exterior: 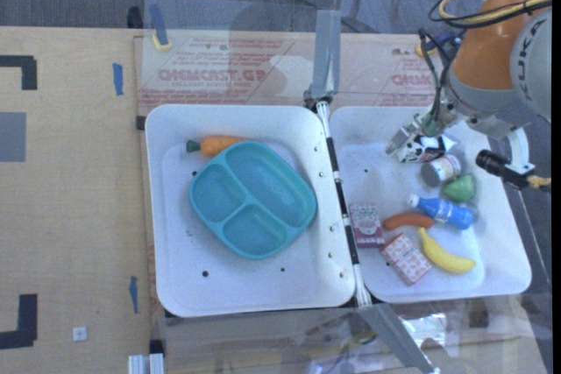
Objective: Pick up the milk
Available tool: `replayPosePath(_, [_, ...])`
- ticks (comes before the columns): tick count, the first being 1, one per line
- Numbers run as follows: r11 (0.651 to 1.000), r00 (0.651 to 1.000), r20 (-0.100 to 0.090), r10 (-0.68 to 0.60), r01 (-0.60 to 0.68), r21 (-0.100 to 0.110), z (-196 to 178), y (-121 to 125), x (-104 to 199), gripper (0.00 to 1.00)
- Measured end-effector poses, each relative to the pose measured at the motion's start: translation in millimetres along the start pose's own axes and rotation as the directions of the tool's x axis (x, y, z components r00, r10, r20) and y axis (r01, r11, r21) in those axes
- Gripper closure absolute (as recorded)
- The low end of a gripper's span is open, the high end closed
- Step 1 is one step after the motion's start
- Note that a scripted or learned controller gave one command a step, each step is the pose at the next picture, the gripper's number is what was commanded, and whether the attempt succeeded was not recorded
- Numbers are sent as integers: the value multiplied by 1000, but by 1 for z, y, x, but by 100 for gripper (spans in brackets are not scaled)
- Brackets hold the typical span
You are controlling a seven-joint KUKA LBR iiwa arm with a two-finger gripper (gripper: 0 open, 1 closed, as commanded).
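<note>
Milk (430, 150), a small carton with black and white patches, is lying in the far part of the right bin (504, 276). The gripper (408, 143) is sitting right at the carton, on its left side, and whether the jaws are open or closed is too hard to tell. A can (443, 168) is lying just near of the milk, with a green fruit (459, 187) beside it. A blue bottle (445, 211), a sausage (406, 222), a banana (444, 253) and two red boxes (405, 259) are resting closer to the near side. In the left bin (175, 276), a blue plate (252, 198) is lying with a carrot (216, 144) touching its far edge.
</note>
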State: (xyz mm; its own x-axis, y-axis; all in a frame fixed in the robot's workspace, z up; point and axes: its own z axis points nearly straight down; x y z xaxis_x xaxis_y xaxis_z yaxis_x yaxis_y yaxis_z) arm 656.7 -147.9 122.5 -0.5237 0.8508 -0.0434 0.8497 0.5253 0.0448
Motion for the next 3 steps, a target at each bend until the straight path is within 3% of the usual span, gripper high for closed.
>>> replayPosePath(1, [987, 987, -40, -156, 157, 31, 34, -24, -30, 0])
replayPosePath(2, [987, 987, -34, -156, 157, 25, 22, -21, -31, 100])
replayPosePath(3, [998, 998, -42, -45, 47, 39, -65, 6, 22, 100])
